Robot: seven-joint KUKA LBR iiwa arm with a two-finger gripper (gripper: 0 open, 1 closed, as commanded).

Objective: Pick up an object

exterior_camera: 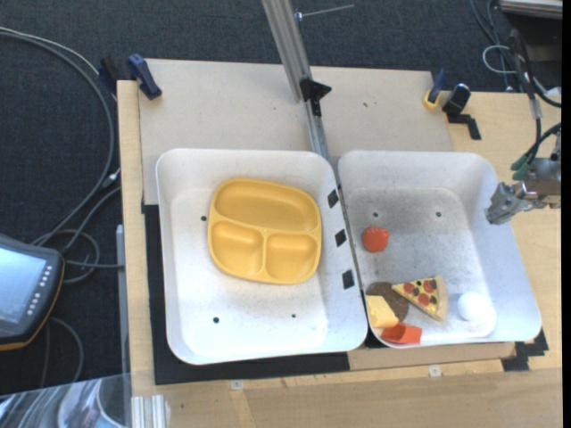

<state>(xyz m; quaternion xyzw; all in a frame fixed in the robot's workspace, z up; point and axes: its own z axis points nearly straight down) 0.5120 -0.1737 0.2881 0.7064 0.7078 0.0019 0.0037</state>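
Observation:
A small red-orange round object (pixel 376 238) sits near the middle left of the right bin (pixel 500 275). At that bin's front lie a pizza slice toy (pixel 423 296), a brown piece (pixel 384 290), a yellow wedge (pixel 382 311), an orange piece (pixel 403 333) and a white ball (pixel 475 308). My gripper (pixel 501 205) hangs at the right bin's right rim, far from all of these objects, with nothing visible in it.
A yellow divided plate (pixel 264 230) lies in the left bin (pixel 178 239). A metal pole (pixel 287 34) slants down to the seam between the bins. Clamps sit at the bench's back corners, and cables and a tablet lie on the floor at left.

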